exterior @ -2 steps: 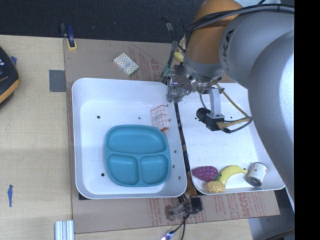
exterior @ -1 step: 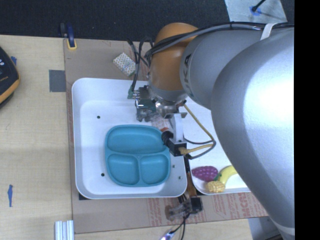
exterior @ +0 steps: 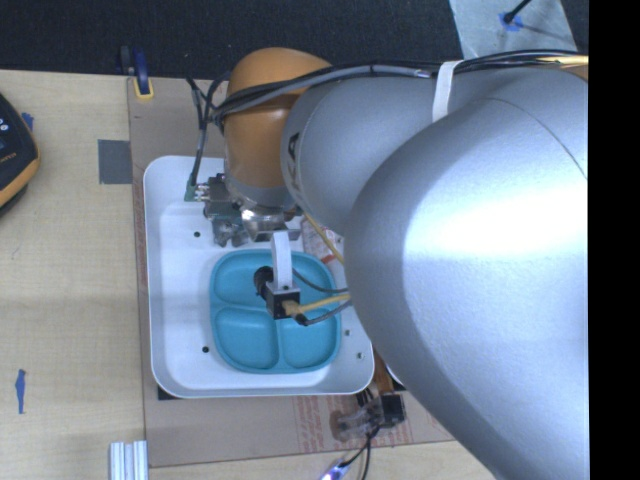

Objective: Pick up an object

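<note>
The big grey arm [exterior: 470,268] is closest to the lens and covers the right side of the scene. Its orange band [exterior: 262,118] sits at the top middle, with dark cables looped over it. Below the band the gripper [exterior: 240,226] points down into a white bin [exterior: 175,268], at the far edge of a blue dish [exterior: 240,343]. From this angle I cannot tell whether the gripper is apart or together, nor whether it touches the dish. Nothing can be seen clamped in it. The blue dish lies flat on the bin floor, toward the near right part of the bin. It is split into one wide section at the far side and two smaller ones at the near side. The bin rests on a brown mat on the pale wooden bench [exterior: 70,288]. On the bench, a grey square of tape [exterior: 113,160] lies just beyond the bin's far left corner. A yellow and black device [exterior: 15,158] sits at the left edge. A small blue mark [exterior: 20,390] shows near the front left, and a pale metal bar [exterior: 128,458] lies at the bottom edge. Dark carpet [exterior: 300,8] runs behind the bench.
</note>
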### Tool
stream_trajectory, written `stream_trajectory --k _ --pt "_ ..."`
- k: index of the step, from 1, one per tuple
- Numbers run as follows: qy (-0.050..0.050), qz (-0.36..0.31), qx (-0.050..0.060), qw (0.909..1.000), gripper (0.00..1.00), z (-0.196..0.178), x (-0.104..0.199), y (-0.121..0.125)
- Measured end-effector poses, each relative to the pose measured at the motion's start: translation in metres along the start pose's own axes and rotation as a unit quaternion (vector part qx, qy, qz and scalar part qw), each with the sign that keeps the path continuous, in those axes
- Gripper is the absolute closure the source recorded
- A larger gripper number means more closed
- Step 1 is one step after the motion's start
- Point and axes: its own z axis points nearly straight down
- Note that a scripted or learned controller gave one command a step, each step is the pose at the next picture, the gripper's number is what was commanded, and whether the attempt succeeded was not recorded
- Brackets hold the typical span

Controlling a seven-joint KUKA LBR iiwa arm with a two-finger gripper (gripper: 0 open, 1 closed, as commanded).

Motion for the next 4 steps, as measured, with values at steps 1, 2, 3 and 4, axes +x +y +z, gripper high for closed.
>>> stream_trajectory --k 1,2,3,4 --pt "0.001 0.001 -0.001 1.0 1.0 -0.065 -0.005 -0.037" --pt "0.001 0.0 -0.002 1.0 1.0 -0.144 -0.011 0.008" --pt "-0.001 0.002 0.001 1.0 1.0 -0.064 -0.09 0.011" --pt "-0.001 0.002 0.001 1.0 1.0 -0.055 -0.131 -0.005"
